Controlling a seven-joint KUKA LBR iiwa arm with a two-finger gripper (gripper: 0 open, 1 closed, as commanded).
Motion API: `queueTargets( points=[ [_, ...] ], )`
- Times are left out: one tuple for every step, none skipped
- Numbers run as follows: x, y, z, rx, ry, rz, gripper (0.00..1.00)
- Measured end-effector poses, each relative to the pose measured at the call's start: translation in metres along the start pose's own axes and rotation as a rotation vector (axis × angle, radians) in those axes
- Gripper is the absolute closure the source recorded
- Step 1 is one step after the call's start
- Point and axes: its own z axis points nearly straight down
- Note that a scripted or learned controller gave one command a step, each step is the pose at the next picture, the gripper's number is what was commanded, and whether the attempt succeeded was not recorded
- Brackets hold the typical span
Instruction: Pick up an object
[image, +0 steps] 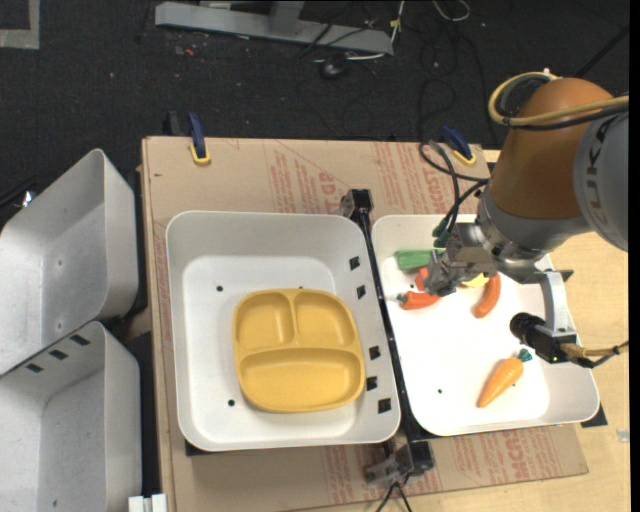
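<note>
The right bin (455, 405) holds several small toy foods. An orange carrot (501, 378) lies near its lower right. A red-orange chili shape (487, 296) lies to the right of the gripper. A red piece (419, 299) and a green piece (412, 259) lie at the bin's upper left. My gripper (447, 275) hangs low over the upper part of this bin, right by the red and green pieces. The wrist hides its fingertips.
The left bin (200, 270) holds a yellow divided plate (297, 350). A black clamp (360, 205) sits between the bins at the top. Spare white bins (60, 260) stand off the bench at the left. Cables run behind the arm.
</note>
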Motion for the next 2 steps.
queueTargets(
  points=[
    [0.048, -0.019, 0.015, 0.002, 0.0, 0.001, 1.0],
    [0.107, -0.035, 0.026, 0.002, 0.0, 0.0, 1.0]
  ],
)
